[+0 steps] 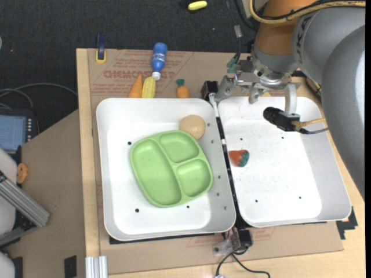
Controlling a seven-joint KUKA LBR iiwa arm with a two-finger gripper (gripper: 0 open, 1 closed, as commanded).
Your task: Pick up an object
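Room for moving is widest in the right bin (301,181): most of its white floor lies bare, from the middle out to the right and near rims. Its one loose item, a small red-and-teal toy (239,157), sits on the floor close to the left wall, near the seam where the two bins meet, with bare floor on its other three sides.

The claw (269,95) hangs over the far end of this bin, just inside the far rim and well apart from the toy. From this slant I cannot tell whether it is released or clenched, and no item shows within it. The grey arm (336,45), with its orange band, comes in from the right and overhangs the bin's far right corner.

The left bin (113,172) is far more crowded. A green divided plate (171,168) lies flat across its middle, leaving only strips of bare floor along the walls. Touching the plate's far right edge is what looks like a tan bread roll (192,125), close to the wall shared with the right bin.

Behind the left bin, on the tabletop (86,149), stand apart a blue-and-white bottle (158,59), a toy corn cob (149,87) beside an orange piece (136,88), and a small toy carrot (182,90). A blue clip (101,47) sits at the tabletop's far left corner. A yellow item (197,5) lies on the dark floor beyond.
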